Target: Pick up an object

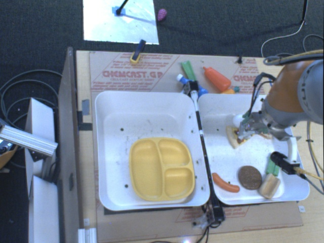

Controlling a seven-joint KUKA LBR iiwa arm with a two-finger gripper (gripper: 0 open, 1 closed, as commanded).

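The right bin (223, 108) holds a red-orange sausage (226, 183), a round brown disc (250, 177) and a beige block (270, 186), all near its front edge. A flat tan and yellow food piece (233, 136) lies in the middle of that bin. My gripper (246, 131) is low over the right side of this piece, touching or almost touching it. I see nothing lifted between the fingers. A small white thing (238, 120) sits just behind the gripper.
The left bin (114, 115) holds a yellow divided plate (162, 168). Behind the bins on the board lie an orange carrot (216, 79), a green stick (188, 70) and a blue piece (202, 91). A small green thing (273, 169) rests by the beige block.
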